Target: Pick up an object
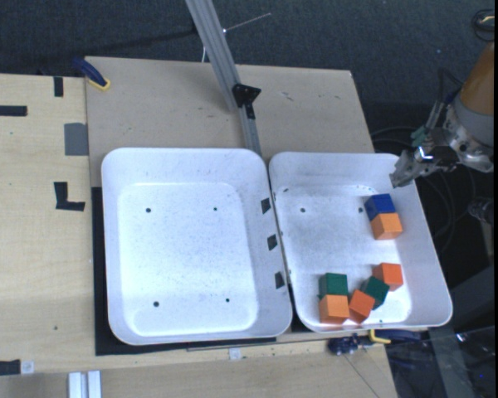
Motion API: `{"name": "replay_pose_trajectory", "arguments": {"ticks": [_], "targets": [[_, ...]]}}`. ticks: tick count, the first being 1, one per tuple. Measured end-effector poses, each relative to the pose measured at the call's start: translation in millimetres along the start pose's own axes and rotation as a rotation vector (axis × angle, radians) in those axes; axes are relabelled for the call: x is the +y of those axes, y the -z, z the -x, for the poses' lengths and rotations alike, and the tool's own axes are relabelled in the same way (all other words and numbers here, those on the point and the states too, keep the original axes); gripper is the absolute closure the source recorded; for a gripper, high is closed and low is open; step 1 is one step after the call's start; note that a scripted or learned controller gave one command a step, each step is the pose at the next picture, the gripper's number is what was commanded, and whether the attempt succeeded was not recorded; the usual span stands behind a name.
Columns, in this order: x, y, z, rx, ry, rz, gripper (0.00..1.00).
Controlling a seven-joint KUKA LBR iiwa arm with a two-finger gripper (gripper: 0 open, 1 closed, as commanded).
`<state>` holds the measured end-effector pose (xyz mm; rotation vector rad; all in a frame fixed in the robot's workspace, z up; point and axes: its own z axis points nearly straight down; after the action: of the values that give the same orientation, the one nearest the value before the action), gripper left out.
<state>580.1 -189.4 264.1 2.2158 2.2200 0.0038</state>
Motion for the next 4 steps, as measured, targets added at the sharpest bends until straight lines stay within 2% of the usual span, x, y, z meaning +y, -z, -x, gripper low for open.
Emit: {"name": "replay_pose_trajectory", "arguments": {"ticks": [1, 3, 4], "targets": [[5.7, -8.9, -49.6, 0.002, 0.004, -0.006, 1.00], [34.0, -35.2, -160.7, 0.003, 0.005, -0.008, 1.00], [58.5, -27.4, -210.7, 0.004, 0.006, -0.005, 1.00]]}}
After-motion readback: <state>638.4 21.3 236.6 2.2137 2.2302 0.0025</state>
